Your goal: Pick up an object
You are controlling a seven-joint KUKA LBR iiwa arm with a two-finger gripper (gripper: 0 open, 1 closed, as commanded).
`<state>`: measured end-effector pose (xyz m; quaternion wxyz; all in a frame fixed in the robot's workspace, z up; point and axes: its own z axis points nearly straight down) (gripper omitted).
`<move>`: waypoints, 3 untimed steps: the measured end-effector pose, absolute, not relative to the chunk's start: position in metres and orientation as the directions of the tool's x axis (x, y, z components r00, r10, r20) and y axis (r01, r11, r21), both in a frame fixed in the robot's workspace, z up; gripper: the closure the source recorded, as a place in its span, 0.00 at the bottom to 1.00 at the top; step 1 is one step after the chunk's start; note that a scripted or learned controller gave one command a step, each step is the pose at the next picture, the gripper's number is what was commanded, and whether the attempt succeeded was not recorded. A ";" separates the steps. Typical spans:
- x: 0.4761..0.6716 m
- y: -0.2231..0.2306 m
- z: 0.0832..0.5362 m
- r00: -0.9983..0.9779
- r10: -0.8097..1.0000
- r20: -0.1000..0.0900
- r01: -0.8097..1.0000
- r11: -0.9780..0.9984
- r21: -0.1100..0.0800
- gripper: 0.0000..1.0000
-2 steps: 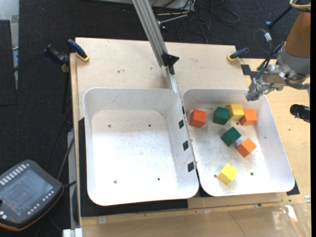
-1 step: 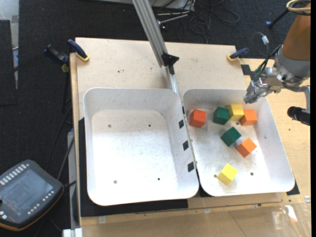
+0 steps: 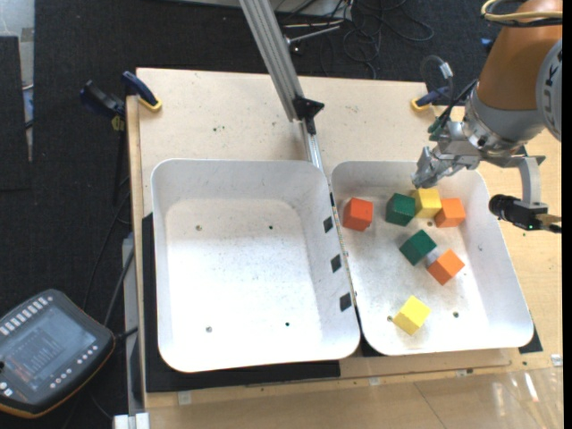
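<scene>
Orange blocks (image 3: 357, 213), three; green (image 3: 401, 209), two; yellow (image 3: 412, 314), two.

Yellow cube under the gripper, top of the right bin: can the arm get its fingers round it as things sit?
Probably not cleanly. The gripper hangs right above the yellow cube, but a green cube and an orange cube crowd both sides.

Two shallow white plastic bins, the left (image 3: 179, 239) and the right (image 3: 509, 311), show a smooth, faintly glossy skin peppered with dark specks. They sit on a pale, matt worktop (image 3: 223, 114) that looks like speckled board. Small matt cubes in orange (image 3: 358, 213), green (image 3: 417, 246) and yellow (image 3: 412, 314) appear smooth-faced. A slanted aluminium rail (image 3: 268, 43) gleams dully, and the arm's orange band (image 3: 518, 70) shines glossy.
</scene>
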<state>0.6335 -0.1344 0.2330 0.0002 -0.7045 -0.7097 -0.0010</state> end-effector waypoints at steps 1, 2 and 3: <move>0.630 -0.078 0.240 -0.008 1.000 0.002 1.000 0.008 0.000 1.00; 0.615 -0.023 0.249 -0.009 1.000 0.002 1.000 0.009 0.000 1.00; 0.597 0.038 0.242 -0.009 1.000 0.002 1.000 0.009 -0.002 1.00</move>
